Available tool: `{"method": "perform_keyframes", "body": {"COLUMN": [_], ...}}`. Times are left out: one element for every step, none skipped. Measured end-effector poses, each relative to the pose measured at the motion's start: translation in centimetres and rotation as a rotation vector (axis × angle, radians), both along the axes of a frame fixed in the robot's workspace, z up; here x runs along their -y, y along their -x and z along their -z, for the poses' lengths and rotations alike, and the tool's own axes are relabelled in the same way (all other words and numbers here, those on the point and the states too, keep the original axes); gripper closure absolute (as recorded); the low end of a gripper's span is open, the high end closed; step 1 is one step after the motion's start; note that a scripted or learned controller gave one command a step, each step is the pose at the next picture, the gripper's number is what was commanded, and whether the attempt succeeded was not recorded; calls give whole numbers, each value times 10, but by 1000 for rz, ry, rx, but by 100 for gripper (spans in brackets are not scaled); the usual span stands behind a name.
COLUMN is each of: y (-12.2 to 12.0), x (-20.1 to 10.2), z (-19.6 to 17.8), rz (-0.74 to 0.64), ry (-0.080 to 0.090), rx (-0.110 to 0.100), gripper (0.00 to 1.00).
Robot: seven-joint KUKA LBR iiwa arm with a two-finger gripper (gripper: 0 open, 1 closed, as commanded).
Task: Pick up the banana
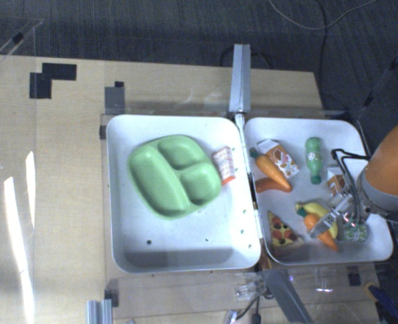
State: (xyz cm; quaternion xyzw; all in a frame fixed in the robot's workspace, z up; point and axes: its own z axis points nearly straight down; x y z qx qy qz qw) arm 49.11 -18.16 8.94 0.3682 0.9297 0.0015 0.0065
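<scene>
Reaching in from the right, the grey arm with its orange band [393, 167] brings the two-finger gripper [335, 216] low over the right-hand shallow white bin [361, 132], close above the small curved yellow banana [314, 209]. That banana lies in the bin's lower half, crowded against an orange carrot-like piece [326, 237] and just right of a pizza-slice toy [280, 229] (tight quarters for a clean pinch). Whether the pincer is spread or pressed together I cannot tell; the metal parts blur into the clutter, and nothing is clearly between them. A larger orange carrot [272, 171] and a green bottle [313, 158] sit higher up, well apart. The left-hand white bin [128, 248] holds a green divided plate [175, 175], likely kept separate as a drop-off area.
</scene>
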Motion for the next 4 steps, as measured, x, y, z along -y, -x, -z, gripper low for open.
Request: {"method": "perform_keyframes", "body": {"y": [-1, -58, -60, -153], "x": [-25, -23, -25, -62], "z": [-1, 0, -13, -155], "rz": [-136, -175, -176, -68], "ry": [7, 2, 2, 0], "rx": [4, 0, 8, -1], "gripper": [0, 0, 100, 100]}}
